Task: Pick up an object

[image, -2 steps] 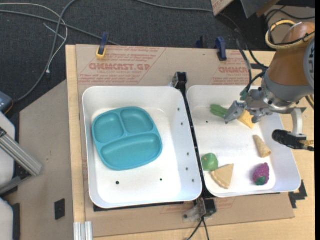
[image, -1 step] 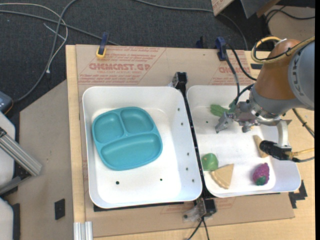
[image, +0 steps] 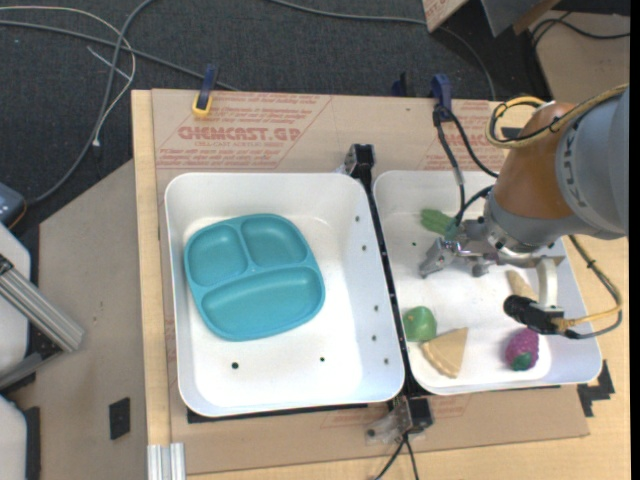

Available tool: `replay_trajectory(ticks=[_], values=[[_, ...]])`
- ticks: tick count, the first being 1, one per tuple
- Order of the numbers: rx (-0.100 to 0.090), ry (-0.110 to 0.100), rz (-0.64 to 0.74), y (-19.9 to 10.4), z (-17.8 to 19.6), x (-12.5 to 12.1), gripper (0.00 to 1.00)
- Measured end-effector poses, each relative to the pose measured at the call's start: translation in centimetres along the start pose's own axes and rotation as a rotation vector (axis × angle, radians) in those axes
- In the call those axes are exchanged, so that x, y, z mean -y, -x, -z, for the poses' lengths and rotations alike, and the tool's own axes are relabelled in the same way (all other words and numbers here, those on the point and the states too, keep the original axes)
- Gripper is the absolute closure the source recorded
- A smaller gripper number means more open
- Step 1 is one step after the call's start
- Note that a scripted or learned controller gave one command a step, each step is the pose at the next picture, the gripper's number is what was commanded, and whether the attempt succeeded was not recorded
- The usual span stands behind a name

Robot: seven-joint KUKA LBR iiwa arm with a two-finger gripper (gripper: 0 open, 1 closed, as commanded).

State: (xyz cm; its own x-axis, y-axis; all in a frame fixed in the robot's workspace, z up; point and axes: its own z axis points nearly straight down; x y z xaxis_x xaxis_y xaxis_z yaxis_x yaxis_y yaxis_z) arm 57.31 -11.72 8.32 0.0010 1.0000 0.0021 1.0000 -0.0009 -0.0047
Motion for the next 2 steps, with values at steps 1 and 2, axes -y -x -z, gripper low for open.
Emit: replay_trajectory(ticks=[1,2], values=[[0.000,0.004,0.000,0.0,1.2,-0.1,1.00],[0.003,0.011,0.002,0.3,7.6,-0.5,1.00]])
